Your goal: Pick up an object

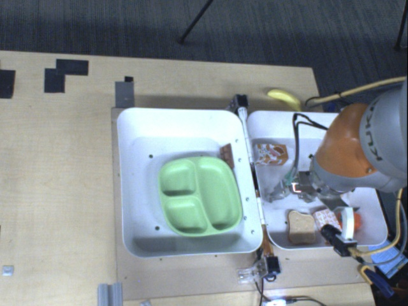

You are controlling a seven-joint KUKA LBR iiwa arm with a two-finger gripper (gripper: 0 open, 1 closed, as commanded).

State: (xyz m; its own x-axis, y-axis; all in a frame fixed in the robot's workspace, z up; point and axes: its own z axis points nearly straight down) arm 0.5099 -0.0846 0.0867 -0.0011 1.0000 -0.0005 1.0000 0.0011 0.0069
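1. I am seeing the arm (357, 148) reaching in from the right over the right bin (271, 238), its orange band sitting above the wrist.
2. The pincer (290, 187) is hanging low near the bin's middle — I cannot tell how it is standing.
3. A brown spongy block (301, 227) is lying just below it, beside a red-and-white packet (326, 218); a printed wrapper (271, 153) is resting further up.
4. The left bin (134, 171) is carrying a green divided tray (199, 195) — a yellow banana (284, 96) is lying on the desk (57, 196) behind.
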